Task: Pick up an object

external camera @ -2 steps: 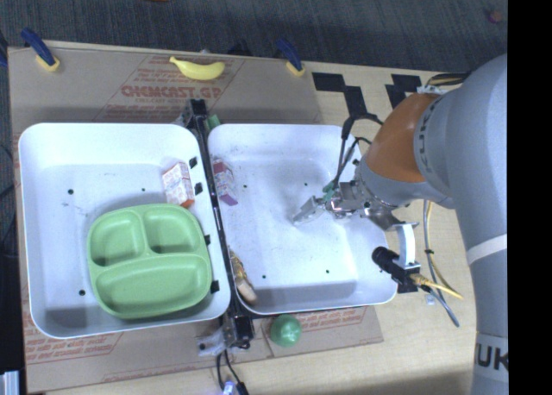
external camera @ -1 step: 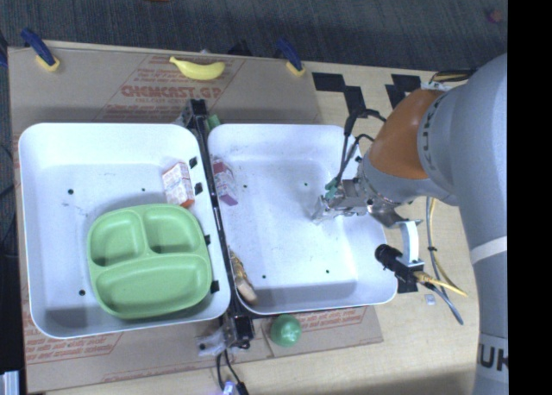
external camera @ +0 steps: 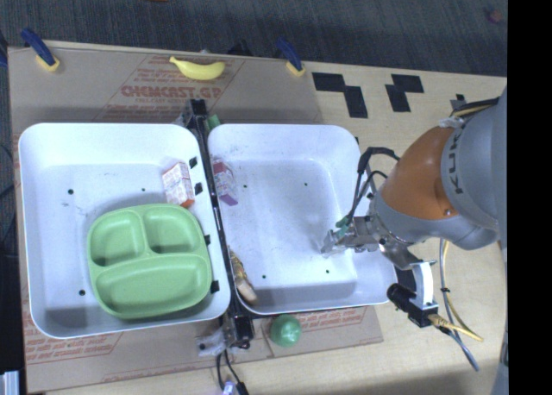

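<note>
My gripper (external camera: 335,241) hangs low over the right side of the right bin (external camera: 285,139), close to its right wall, with bare white floor beneath it. A small pink-and-white packet (external camera: 223,181) lies at that bin's upper left. At its lower left corner, against the divider, rests a tan object (external camera: 242,285). In the left bin (external camera: 52,152), a green divided tray (external camera: 151,257) fills the lower middle. A small red-and-white carton (external camera: 178,183) sits just above the tray. Nothing can be seen held in the gripper.
The grey arm with its orange band (external camera: 423,182) reaches in over the right bin's right rim. A green ball (external camera: 285,329) lies on the cardboard below the bins. A yellow banana (external camera: 197,66) lies above them. Blue clamps (external camera: 290,53) pin the cardboard.
</note>
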You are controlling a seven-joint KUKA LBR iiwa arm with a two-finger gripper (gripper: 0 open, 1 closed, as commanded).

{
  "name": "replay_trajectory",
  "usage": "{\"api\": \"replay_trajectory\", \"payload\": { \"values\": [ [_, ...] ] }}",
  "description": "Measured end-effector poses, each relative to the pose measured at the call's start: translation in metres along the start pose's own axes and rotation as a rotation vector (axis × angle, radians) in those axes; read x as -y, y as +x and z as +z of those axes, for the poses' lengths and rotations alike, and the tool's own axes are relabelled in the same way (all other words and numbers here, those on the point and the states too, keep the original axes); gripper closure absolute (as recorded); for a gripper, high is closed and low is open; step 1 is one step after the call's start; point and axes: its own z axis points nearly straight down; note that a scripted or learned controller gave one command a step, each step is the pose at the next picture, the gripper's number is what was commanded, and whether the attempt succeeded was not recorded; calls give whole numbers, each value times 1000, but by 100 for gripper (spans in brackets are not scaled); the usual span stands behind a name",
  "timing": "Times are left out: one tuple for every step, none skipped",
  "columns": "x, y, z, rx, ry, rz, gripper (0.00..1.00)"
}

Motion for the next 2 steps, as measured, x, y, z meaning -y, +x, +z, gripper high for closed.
{"api": "replay_trajectory", "payload": {
  "values": [
    [6,1,15,0,-3,-1,100],
    [3,53,16,-1,-1,-3,100]
  ]
}}
